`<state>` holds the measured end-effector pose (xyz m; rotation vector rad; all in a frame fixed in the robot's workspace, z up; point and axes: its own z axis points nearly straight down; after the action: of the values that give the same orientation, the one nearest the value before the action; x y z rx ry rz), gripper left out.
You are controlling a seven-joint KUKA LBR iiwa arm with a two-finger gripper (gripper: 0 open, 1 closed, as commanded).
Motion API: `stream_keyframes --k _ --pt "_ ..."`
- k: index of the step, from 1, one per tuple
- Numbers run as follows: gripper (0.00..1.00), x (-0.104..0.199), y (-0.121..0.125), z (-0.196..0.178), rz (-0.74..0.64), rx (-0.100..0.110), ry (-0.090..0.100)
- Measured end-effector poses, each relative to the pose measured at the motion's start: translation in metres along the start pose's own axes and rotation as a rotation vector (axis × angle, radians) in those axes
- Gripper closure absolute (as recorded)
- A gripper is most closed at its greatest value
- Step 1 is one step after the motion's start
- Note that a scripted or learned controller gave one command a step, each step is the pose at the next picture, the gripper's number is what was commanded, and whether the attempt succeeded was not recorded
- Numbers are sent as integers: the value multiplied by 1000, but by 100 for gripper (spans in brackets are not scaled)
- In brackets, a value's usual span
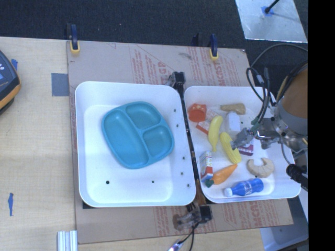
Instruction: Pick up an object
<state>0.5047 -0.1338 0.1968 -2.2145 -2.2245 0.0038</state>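
My gripper (242,139) hangs over the middle of the right bin (246,90), with the arm reaching in from the right. It sits just right of two yellow bananas, one upper (214,131) and one lower (230,148). A small dark red item (246,151) lies right under it. Around it lie a red block (197,112), a tan piece (233,108), a white item (233,123), an orange carrot (225,173), a blue bottle (245,187), a pale bread ring piece (260,166) and a small tube (207,163). I see nothing lifted off the bin floor.
The left bin (84,140) holds a blue divided plate (137,134). Black cables (260,77) loop above the arm at the right. Clamps (213,45) pin the cardboard at the back. A yellow-edged device (6,82) sits at the far left.
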Motion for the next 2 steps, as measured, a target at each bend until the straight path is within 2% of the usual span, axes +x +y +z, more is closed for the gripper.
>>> stream_keyframes --k 1,2 --pt "0 26 -19 85 2 -1 0" --pt "0 40 12 105 -1 -2 -1"
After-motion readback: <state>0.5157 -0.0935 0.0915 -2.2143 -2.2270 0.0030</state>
